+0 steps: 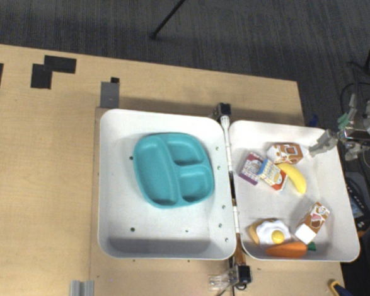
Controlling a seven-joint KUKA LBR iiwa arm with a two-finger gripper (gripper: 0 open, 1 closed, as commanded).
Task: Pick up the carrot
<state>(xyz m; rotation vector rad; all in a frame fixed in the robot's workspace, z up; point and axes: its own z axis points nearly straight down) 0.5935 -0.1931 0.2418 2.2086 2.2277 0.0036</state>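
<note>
Carrot (286, 249): lies flat against right bin's (351, 216) near wall, beside egg (272, 232) and carton (312, 224), well apart from end effector (321, 144).
End effector: at far rim; grip state impossible to tell.

Wooden worktop (37, 184) carries two shallow white bins side by side: left bin (116, 190), right bin (342, 199) near right edge.

- The single camera sat high above the bench (37, 184) and looked down at a slant.
- Both bins lay below it: the left bin (112, 234) mid-frame, the right bin (340, 187) beside it.
- Beyond the bench's far edge, dark floor (244, 28) showed.
</note>
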